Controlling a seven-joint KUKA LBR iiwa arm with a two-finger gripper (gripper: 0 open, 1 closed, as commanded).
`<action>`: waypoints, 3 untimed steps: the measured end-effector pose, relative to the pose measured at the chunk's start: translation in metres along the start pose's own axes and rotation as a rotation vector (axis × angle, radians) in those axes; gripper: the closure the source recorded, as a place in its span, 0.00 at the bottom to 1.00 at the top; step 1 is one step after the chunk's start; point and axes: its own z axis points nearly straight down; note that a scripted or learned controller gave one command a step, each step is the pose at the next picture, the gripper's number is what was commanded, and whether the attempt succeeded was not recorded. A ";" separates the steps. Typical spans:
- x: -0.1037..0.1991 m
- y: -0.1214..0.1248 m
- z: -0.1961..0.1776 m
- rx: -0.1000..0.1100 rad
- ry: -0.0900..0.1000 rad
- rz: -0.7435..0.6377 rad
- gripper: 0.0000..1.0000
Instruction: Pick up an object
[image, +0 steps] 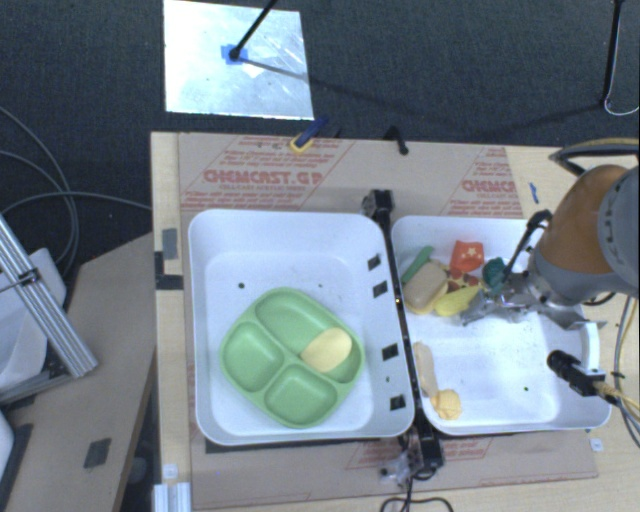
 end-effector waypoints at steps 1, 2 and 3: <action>0.047 -0.078 -0.009 0.012 0.006 0.005 0.00; 0.045 -0.074 -0.020 0.004 0.003 0.005 1.00; 0.084 -0.072 -0.086 0.000 0.004 -0.002 1.00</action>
